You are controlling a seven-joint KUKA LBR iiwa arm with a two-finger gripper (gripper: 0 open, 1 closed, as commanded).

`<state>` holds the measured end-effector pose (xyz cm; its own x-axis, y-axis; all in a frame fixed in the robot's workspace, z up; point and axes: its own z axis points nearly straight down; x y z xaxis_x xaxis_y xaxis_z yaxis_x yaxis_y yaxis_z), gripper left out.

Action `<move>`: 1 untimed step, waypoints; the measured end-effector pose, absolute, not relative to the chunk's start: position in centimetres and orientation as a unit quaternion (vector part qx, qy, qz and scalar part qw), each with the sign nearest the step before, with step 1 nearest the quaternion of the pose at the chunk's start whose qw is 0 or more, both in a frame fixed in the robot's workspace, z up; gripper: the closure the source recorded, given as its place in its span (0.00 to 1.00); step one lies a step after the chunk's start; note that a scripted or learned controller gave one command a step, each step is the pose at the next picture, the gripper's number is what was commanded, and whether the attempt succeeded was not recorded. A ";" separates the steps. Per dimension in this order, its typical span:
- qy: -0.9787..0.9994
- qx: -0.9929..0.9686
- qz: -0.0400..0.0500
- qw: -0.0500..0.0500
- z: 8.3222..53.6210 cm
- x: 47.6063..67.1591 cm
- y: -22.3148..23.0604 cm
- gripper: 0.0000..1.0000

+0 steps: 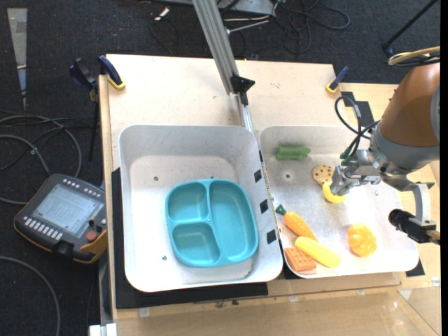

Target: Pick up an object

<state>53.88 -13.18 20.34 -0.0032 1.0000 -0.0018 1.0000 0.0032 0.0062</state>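
Here, gripper (pixel 341 185) on yellow banana (pixel 333 194), finger state unclear, cracker (pixel 321 173) beside, carrot (pixel 299 224) near

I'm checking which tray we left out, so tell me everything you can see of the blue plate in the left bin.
The blue plate is a light turquoise, rounded-rectangle tray, plastic by its look, with three compartments: two smaller ones on its left side, one long one on its right. It lies flat and right side up on the floor of the left bin, slightly rotated, toward the bin's near right part. Nothing lies in its compartments, and nothing but the bin floor touches it.
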 end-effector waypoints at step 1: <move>0.710 0.704 0.001 0.000 19.9 54.8 -8.1 1.00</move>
